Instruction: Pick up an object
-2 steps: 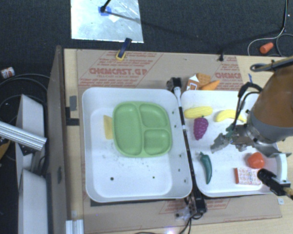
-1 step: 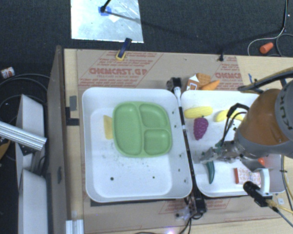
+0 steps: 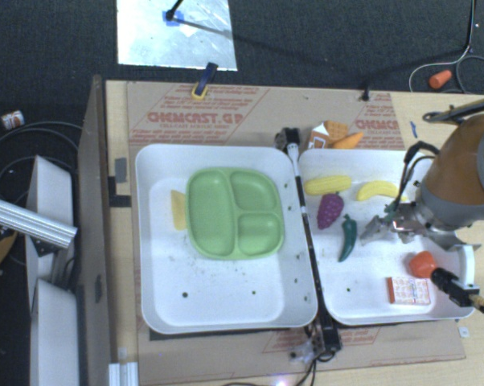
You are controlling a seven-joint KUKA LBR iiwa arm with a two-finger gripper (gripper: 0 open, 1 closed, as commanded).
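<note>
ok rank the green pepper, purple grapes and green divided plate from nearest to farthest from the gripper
From the gripper in the right bin:
1. green pepper, just to its left in the camera view
2. purple grapes, farther left, near the divider
3. green divided plate, in the left bin

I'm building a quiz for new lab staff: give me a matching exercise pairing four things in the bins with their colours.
Things:
1. divided plate
2. grapes
3. tomato
4. banana

Colours:
A. yellow
B. red-orange
C. light green
D. purple

Pairs: 1-C, 2-D, 3-B, 4-A
</note>
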